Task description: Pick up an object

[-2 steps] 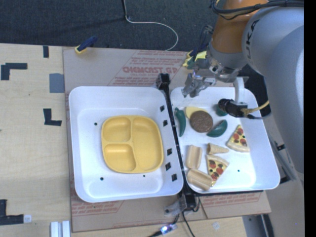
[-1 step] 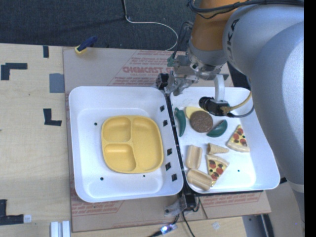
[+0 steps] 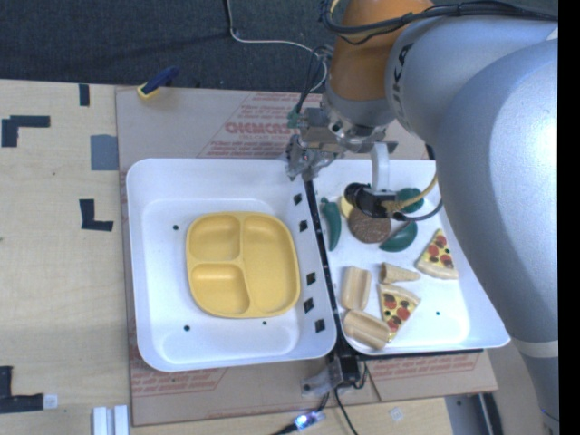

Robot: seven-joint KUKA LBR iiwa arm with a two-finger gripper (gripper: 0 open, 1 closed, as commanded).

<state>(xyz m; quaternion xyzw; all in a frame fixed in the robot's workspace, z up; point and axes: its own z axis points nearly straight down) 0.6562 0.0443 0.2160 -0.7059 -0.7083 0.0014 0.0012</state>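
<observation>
My gripper (image 3: 303, 163) hangs over the far end of the wall between the two bins, above the rim. The right bin (image 3: 471, 326) holds toy food. A dark green pod (image 3: 331, 224) lies just below the gripper, along the dividing wall. A brown round cookie (image 3: 369, 227) and a teal piece (image 3: 400, 237) sit to its right. Nearer the front are two pizza slices (image 3: 439, 257) (image 3: 397, 307), a small tan wedge (image 3: 397, 272) and two bread rolls (image 3: 355, 287) (image 3: 365, 330). Nothing shows in the gripper.
The left bin (image 3: 154, 243) holds a yellow divided plate (image 3: 243, 265) in its middle. The grey arm covers the far right part of the right bin. A blue and yellow object (image 3: 158, 82) lies on the bench behind the bins.
</observation>
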